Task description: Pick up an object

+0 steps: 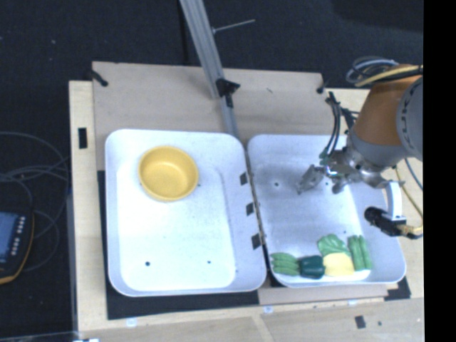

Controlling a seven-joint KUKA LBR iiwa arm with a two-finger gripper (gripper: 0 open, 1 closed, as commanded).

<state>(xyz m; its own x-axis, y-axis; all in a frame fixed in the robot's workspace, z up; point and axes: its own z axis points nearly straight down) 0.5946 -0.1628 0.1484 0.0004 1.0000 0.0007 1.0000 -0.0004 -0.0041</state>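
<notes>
A yellow bowl point(168, 172) sits in the upper left part of the left bin point(178, 262). A cluster of small things lies along the front edge of the right bin point(285, 212): a green pod point(284, 263), a dark green block point(311, 266), a yellow piece point(338, 264), a green leafy piece point(330, 245) and a green ridged piece point(358, 251). My gripper point(321, 182) hangs over the upper middle of the right bin, well behind that cluster. Its fingers stand open with nothing between them.
A grey metal pole point(203, 38) slants in from the top to the gap between the bins. The divider point(251, 205) between the bins bears small black clips. A handheld pendant point(13, 241) lies off the bench at far left.
</notes>
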